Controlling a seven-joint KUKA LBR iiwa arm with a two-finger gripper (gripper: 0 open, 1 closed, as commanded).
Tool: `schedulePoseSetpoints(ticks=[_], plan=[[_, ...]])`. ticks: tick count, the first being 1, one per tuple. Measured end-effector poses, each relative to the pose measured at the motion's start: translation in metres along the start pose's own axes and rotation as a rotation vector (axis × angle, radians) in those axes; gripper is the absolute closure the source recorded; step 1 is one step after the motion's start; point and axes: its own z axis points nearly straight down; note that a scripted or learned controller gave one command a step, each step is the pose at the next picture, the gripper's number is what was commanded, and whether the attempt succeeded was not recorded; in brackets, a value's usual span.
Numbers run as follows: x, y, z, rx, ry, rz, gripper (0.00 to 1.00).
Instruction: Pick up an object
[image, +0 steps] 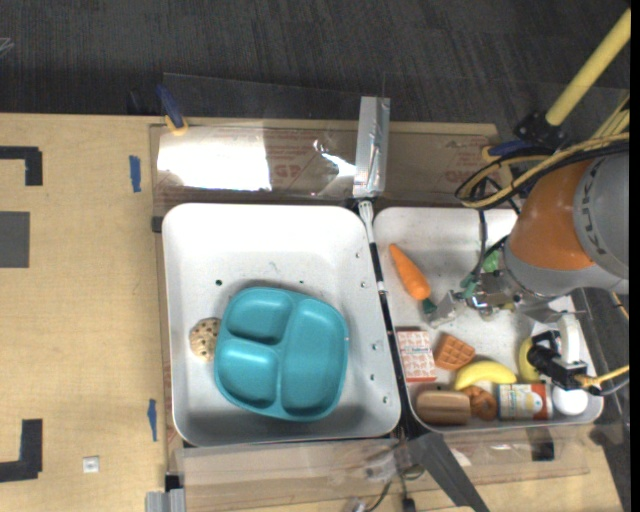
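Orange plastic marks your nearest target: a toy carrot (409, 272) lying on the floor of the right-hand white bin (450, 222), toward that bin's upper left. Its long axis runs on a diagonal, from a blunt end at upper left down to a green leafy tip at lower right. That leafy tip points toward your gripper (487, 296), which sits low over the middle of the same bin, just right of the tip and slightly below it. You reach in from the right, with the arm's orange band (556, 226) above the wrist. Whether the gripper is released or clenched cannot be told; nothing is seen in its grasp.

My judgement: the carrot lies to the left of the gripper and a little up, so the coming move is a short shift that way, closing across the carrot's narrow width, not along its length.

Other objects crowd the bin's lower edge: a pink wafer block (415, 356), a waffle piece (454, 352), a banana (486, 375), a brown hot dog bun (443, 406) and a small bottle (533, 401) lying on its side. All sit below the gripper, near it but packed together.

Separately, the left-hand white bin (200, 240) holds a teal divided plate (282, 350) with a cookie (205, 338) just beside its left rim, well apart from the gripper.
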Motion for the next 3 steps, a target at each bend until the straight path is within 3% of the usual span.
schedulePoseSetpoints(ticks=[1,2,3], plan=[[-0.001,0.0,0.0,0.001,-0.001,0.001,0.0],[0.02,-0.049,0.0,-0.001,-0.003,0.085,0.0],[0.02,-0.047,-0.011,-0.006,-0.004,0.085,1.0]])
